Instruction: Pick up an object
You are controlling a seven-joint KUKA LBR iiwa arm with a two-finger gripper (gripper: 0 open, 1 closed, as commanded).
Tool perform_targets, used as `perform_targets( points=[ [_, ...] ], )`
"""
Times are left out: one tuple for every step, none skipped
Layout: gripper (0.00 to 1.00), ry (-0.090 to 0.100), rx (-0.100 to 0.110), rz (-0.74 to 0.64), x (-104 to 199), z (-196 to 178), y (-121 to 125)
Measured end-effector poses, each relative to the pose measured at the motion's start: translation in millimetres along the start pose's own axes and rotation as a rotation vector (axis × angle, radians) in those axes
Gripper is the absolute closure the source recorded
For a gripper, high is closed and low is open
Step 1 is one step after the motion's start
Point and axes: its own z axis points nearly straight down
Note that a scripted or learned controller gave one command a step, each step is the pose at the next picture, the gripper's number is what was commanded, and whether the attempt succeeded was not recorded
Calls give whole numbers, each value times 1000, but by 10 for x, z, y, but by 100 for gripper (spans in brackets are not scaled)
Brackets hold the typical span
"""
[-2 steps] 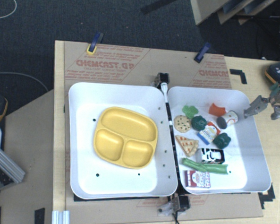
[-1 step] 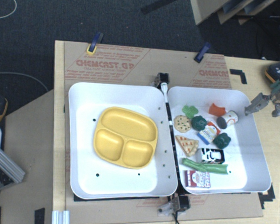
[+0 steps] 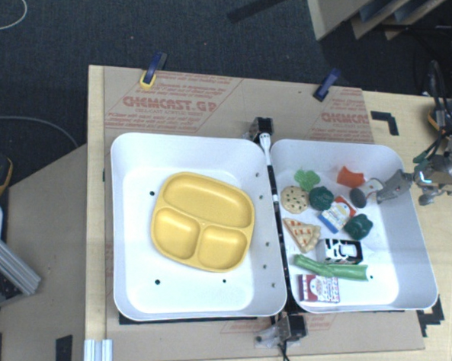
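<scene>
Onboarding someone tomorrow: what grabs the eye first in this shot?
The yellow divided plate sits alone in the left bin. Next, the heap of small toy foods in the right bin: a cookie, a pizza slice, a long green vegetable. The gripper hangs over that bin's upper right.

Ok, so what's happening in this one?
A robot arm reaches in from the right, its gripper low over the upper right part of the right bin, beside a grey object and an orange toy. Nothing shows between its fingers. The bin's small toy foods, including a cookie, pizza slice and green stalk, lie where they are. The left bin holds a yellow divided plate.
</scene>
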Motion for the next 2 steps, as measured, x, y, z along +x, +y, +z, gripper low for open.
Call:
perform_targets(
  points=[
    [0,0,0,1,-49,623,-28],
    [0,2,-13,0,-36,987,-4]
  ],
)
